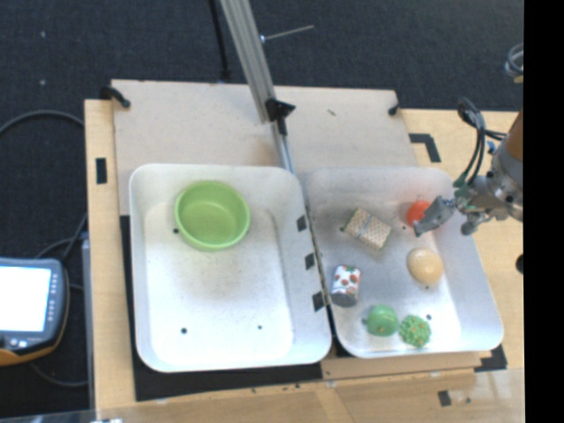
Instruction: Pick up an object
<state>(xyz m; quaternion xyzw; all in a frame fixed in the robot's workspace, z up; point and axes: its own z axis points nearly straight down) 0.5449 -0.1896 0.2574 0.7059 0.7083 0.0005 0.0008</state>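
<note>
So from the overhead camera, the counter (370, 395) carries two white bins side by side. The left bin (220, 324) has a green bowl (211, 216) sitting toward its far left corner. The right bin (467, 315) is where all the small stuff is, so I'll place things off the yellowish egg-shaped thing (425, 266) near its right side. A red object (417, 211) sits just above the egg, and the tool (449, 214) hangs right beside that red object on its right, with nothing visibly gripped. Can't tell if it's open or closed from this angle. Left and up from the egg is a checkered block (367, 228). Down-left of it is a red-and-white cup (345, 285). Below the egg, a green ball (382, 320) and a bumpy green ball (414, 330) sit side by side.
</note>
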